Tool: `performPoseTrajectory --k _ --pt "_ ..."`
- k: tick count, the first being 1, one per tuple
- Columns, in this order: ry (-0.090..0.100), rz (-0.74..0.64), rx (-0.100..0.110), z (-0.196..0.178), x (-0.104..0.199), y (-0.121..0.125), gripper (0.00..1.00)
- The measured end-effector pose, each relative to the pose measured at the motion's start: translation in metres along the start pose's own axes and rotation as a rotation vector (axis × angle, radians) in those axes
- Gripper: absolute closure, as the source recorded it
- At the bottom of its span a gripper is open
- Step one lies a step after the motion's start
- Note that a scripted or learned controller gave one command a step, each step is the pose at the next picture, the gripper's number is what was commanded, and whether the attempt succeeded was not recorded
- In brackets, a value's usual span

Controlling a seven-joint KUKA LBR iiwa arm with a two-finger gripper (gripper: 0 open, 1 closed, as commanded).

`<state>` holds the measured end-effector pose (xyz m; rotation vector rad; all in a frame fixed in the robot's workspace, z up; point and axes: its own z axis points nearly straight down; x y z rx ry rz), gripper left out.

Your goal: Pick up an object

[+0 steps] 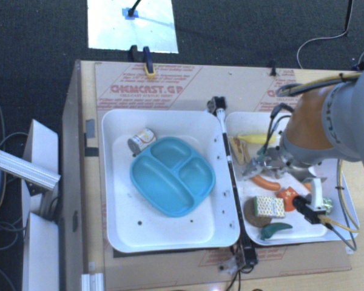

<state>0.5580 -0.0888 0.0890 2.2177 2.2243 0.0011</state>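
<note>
One blue tray (171, 176), one can (141, 140), two bins (118, 180).

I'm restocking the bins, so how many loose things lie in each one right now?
Left bin: 2, a blue divided plastic plate and a small tin can.
Right bin, what shows beside the arm: 5, a yellow banana, orange sausage, patterned box, brown round piece, green pepper.
Total: 7

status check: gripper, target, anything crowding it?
Gripper low in right bin, over toy hot dog; grasp unconfirmed. Banana, small box, green pepper crowd close. Blue divided plate, can in left bin.
</note>
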Motion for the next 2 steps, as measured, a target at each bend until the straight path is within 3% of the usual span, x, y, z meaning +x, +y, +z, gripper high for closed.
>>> performPoseTrajectory --k 1,2 --pt "0.0 -0.002 -0.002 -0.01 0.0 0.001 1.0" --pt "0.001 -0.001 -0.002 -0.102 0.049 0.001 1.0"
